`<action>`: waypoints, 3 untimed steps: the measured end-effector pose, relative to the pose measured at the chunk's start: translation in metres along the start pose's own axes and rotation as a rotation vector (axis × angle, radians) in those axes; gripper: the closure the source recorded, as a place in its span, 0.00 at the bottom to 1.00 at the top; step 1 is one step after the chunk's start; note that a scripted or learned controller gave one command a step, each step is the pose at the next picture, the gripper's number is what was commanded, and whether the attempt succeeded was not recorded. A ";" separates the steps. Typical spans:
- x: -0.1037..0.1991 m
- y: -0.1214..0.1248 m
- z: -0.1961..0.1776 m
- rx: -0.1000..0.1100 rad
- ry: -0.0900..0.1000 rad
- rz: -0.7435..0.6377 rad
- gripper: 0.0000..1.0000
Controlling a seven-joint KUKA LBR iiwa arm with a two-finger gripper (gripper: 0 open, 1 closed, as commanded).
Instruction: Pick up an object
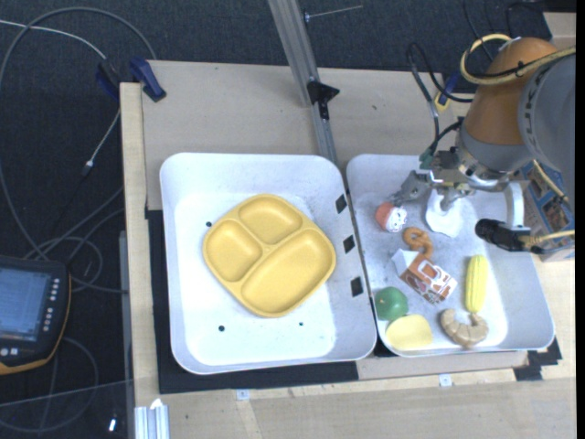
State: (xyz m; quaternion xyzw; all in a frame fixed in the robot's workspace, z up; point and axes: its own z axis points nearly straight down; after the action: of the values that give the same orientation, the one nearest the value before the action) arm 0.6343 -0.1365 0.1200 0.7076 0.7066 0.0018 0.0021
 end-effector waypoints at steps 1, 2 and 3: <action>-0.001 0.002 -0.016 -0.009 -0.002 -0.001 1.00; 0.009 0.006 -0.065 -0.001 0.000 -0.004 1.00; 0.009 0.007 -0.091 0.000 0.000 -0.003 1.00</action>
State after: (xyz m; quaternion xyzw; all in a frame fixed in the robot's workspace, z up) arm 0.6413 -0.1271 0.2106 0.7065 0.7077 0.0017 0.0022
